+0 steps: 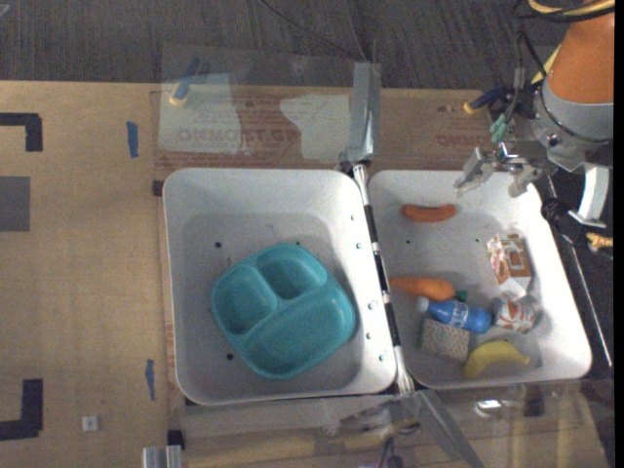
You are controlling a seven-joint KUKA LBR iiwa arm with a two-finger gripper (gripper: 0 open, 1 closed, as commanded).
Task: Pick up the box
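While the arm [575, 86] reaches in from three o'clock, its claw [499, 171] hangs over the far rim of the right bin [570, 305], near that bin's one o'clock corner, with its fingers spread apart and nothing between them. The box [509, 258] (white with red-orange print) lies inside the right bin toward three o'clock of its floor, tilted a little, apart from the claw and at about six o'clock from it.

At twelve o'clock in the same bin lies a sausage [430, 212], lengthwise across the floor. A carrot [422, 287] rests near the bin's nine o'clock wall. Just at five o'clock of the carrot lies a blue bottle [458, 314] on its side, and a small can [516, 314] sits beside the bottle's cap end, just under the box. A sponge [445, 339] lies touching the bottle at its six o'clock side, and a banana [495, 357] curves along the bin's near edge at five o'clock.

On the bench [78, 291] the left bin [190, 213] holds a teal divided plate [283, 309], set toward the bin's five o'clock part. Behind both bins, at twelve o'clock, lies a sheet of clear plastic [263, 110].
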